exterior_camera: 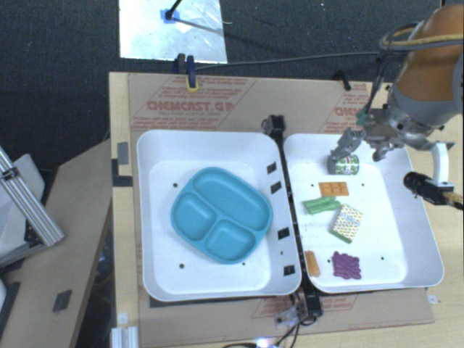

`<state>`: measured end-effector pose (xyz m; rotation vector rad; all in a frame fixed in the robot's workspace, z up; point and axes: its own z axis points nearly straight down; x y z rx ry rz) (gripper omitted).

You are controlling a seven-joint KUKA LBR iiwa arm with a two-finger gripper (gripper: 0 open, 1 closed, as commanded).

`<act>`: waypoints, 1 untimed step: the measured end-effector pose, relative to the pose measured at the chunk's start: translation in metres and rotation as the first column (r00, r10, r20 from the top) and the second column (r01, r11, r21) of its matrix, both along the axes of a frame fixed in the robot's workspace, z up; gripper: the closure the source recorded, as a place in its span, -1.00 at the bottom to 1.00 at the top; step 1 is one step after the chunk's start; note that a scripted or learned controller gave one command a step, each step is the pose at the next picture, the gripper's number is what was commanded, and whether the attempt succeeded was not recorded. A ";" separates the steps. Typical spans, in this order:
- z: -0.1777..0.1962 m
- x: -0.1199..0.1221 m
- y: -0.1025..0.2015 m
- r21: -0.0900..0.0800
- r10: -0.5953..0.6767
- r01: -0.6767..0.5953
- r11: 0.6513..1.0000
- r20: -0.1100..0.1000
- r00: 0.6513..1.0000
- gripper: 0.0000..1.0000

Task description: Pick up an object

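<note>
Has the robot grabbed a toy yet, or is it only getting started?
Nothing looks picked up yet. The gripper is down in the right bin, right at a small green can, but I cannot see whether it has hold of it. The waffle, green piece, patterned block, grapes and orange piece all lie untouched. Left to do: grip something and lift it.

Bench (123, 216) bears two white bins: left (156, 194), right (420, 245).
</note>
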<state>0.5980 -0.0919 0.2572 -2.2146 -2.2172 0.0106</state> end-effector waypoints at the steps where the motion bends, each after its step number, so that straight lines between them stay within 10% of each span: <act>1: 0.007 0.002 0.000 -0.001 0.002 -0.002 1.000 0.012 1.000 -1.00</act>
